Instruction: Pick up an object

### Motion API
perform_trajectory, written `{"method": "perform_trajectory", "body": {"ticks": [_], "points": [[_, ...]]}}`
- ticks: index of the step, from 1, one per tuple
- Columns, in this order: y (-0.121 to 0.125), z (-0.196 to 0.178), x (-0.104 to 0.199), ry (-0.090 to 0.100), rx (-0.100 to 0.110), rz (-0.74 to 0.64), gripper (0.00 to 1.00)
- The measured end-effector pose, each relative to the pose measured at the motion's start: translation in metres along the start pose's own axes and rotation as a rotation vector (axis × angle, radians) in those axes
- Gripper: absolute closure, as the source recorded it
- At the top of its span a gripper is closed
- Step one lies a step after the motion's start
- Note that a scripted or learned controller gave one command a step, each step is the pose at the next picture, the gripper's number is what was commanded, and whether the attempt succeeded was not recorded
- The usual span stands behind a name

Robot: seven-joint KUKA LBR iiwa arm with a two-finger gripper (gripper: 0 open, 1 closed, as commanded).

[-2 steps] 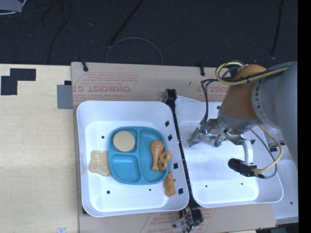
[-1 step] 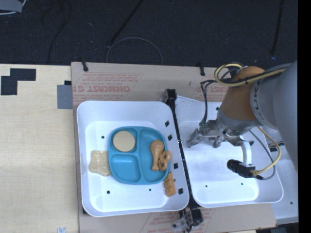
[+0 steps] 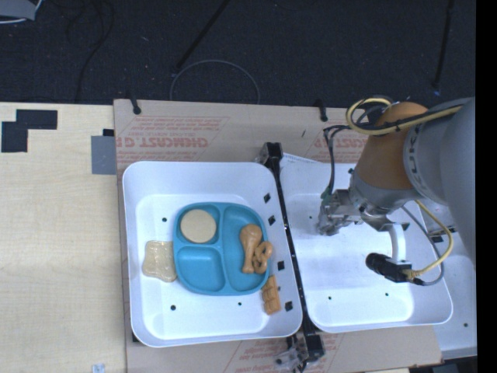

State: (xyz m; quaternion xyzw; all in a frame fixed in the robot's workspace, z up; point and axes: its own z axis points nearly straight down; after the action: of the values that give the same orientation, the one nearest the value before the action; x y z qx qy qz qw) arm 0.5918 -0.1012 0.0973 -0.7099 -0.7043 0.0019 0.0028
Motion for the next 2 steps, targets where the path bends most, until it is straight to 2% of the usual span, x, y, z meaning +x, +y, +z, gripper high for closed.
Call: {"method": "perform_trajectory", "body": {"ticks": [2], "points": [[0.006,-0.114,0.007,-0.001,-0.008,-0.009,1.0]]}}
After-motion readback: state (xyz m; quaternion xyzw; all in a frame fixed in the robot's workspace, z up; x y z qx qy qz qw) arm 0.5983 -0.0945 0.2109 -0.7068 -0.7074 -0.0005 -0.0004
